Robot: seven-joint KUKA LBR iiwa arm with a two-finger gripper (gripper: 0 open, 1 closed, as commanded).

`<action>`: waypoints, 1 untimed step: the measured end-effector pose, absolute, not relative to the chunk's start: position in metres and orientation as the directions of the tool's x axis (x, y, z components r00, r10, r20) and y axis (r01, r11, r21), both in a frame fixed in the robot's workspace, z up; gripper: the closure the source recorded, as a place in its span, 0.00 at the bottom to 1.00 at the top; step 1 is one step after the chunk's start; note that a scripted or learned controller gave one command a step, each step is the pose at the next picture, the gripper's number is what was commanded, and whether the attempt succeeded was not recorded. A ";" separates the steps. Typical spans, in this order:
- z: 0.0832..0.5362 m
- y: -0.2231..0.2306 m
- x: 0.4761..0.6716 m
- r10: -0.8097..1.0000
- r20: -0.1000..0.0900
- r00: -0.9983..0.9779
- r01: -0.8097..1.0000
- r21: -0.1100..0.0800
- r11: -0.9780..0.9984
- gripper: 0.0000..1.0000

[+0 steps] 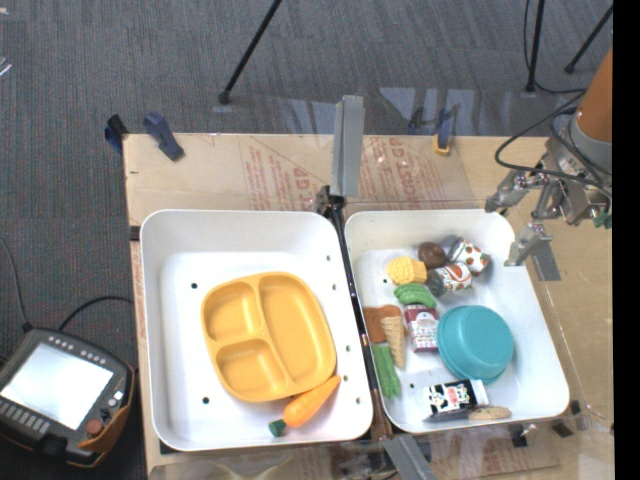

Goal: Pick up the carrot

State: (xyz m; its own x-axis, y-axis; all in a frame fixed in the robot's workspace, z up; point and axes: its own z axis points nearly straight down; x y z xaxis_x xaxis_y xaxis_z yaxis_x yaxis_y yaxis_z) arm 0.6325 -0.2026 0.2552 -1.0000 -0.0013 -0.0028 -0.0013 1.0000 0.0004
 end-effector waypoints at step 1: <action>0.177 -0.105 0.645 -0.279 0.001 -0.960 -0.279 0.005 0.960 0.00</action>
State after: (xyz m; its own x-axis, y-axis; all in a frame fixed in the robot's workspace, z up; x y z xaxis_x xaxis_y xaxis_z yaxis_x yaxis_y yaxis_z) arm 0.6445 -0.1053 0.1771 -0.9602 -0.2795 0.0008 -0.2795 0.9601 0.0048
